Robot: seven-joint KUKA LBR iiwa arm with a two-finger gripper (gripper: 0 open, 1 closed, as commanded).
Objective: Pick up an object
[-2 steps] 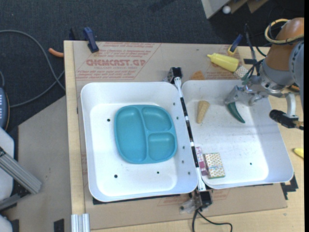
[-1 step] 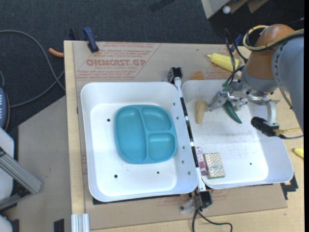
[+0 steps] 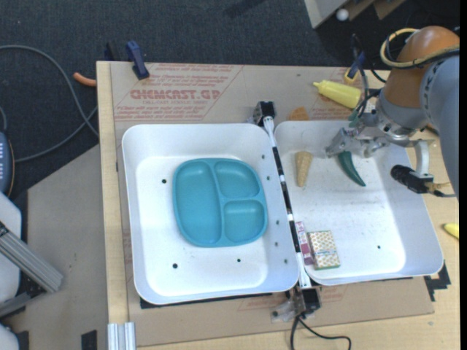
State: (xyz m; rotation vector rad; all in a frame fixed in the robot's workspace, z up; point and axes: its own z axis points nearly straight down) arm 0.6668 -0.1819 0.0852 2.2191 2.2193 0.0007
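Observation:
My gripper [image 3: 355, 150] hangs over the far part of the right bin [image 3: 408, 254]. A curved green pod-shaped toy [image 3: 352, 169] slants down and to the right from between its fingers, and they look shut on its upper end. A tan cone [image 3: 302, 168] lies to the left of the gripper, near the bin's left wall. A small patterned box [image 3: 323, 249] with a pink side rests in the bin's near left corner.
The left bin [image 3: 146, 268] holds a teal divided plate [image 3: 219, 200]. Behind the right bin, on the bench, lie a yellow toy [image 3: 338, 92] and a small orange piece [image 3: 298, 114]. A blue clamp [image 3: 136, 58] sits at the board's far left corner.

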